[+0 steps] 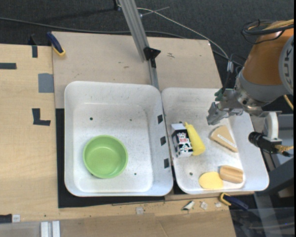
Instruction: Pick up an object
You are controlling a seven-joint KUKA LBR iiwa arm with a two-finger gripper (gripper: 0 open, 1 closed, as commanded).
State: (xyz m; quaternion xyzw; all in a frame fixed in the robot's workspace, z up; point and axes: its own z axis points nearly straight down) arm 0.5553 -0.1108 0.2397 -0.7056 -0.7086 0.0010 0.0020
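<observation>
Two shallow white bins sit side by side on a tan counter (19, 132), and over the right bin (185, 100) hangs the grey end effector (216, 116) of a robot arm with an orange band (269, 58) above its wrist, reaching in from the right of the frame. Whether the end effector is apart or together cannot be told from this angle; nothing shows between its tips. Just below it, at the right side of the right bin, lies a pale tan wedge-shaped block (224, 137), close to the end effector though contact cannot be confirmed. To the left of the wedge rests a yellow banana-shaped toy (195, 138), tilted, touching a small black-and-white printed box (181, 141) near the bin's left wall. Toward the bin's lower edge lie a flat yellow round piece (210, 180) and, just beside it on the right, a tan rounded block (231, 174). The left bin (111, 100) holds a lime-green plastic bowl (105, 156), upright, in its lower left part. A grey metal pole (136, 26) runs from the top of the frame down to the gap between the bins. A blue-and-yellow clamp (55, 43) sits at the upper left of the counter, another (232, 200) below the right bin.
</observation>
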